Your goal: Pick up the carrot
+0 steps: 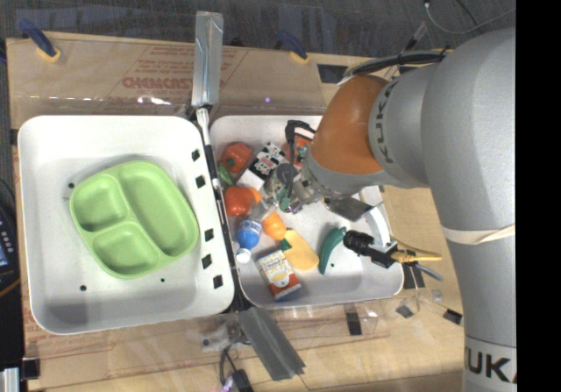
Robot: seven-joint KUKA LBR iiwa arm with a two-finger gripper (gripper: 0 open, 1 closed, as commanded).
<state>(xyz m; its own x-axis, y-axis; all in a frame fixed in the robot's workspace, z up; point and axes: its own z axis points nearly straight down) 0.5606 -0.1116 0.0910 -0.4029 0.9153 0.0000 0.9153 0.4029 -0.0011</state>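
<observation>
Presently, item one: the gripper point(286, 186), set low over the middle of the right bin point(386, 287), below the orange band of the arm that reaches in from the right. Whether it is spread or closed cannot be told at this slant, and nothing can be seen held in it. Item two: the carrot point(238, 200), taken to be the orange-red piece lying on the bin floor close against the divider between the bins. The identification is a judgement, since several orange pieces lie here. It sits to the left of the gripper and a shade nearer, just beside it but apart from it. Its long axis appears to run roughly left to right, though the piece looks stubby and its ends are hard to read. Item three, neighbours: a red-and-green piece point(237, 157) farther along the divider, a small orange piece point(274, 225) and a blue-capped item point(248, 233) on the near side, all crowding the target. Item four: a green divided plate point(131, 215) in the left bin point(39, 206), well apart. Assessment: the coming move probably turns on a short shift leftward and slightly nearer, with a grip set across that left-right axis. The close neighbours and the divider wall are the likely cause of a miss.
</observation>
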